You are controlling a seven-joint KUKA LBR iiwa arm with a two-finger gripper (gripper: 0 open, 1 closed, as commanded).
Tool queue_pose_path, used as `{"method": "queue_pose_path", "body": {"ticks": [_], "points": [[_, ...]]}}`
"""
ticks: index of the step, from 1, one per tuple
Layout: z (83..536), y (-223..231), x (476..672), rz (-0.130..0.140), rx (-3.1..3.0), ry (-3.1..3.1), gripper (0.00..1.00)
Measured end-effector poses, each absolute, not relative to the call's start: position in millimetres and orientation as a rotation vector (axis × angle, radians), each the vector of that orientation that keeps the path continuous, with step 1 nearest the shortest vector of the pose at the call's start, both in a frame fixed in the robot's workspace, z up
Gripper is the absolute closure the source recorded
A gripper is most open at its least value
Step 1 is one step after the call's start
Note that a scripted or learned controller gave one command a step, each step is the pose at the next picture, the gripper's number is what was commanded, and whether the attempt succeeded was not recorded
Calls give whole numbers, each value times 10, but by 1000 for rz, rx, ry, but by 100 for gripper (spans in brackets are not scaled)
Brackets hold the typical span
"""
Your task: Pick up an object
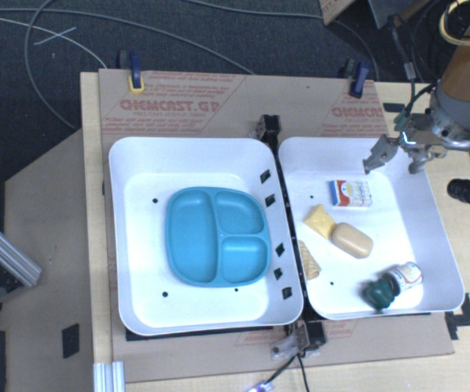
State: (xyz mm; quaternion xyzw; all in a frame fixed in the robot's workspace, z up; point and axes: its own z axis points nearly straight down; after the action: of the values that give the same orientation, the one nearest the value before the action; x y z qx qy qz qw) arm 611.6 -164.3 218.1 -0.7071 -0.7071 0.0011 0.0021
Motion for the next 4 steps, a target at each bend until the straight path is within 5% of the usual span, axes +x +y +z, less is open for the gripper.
{"method": "queue_pose_path", "body": {"ticks": [2,3,4], "points": [[1167,-1714,6177,2,-2220,-2220,0],[1294,-1710,6183,-2,-2221,-2222,100],[1710,-1695,6155,-2,-2222,-2223,100]]}}
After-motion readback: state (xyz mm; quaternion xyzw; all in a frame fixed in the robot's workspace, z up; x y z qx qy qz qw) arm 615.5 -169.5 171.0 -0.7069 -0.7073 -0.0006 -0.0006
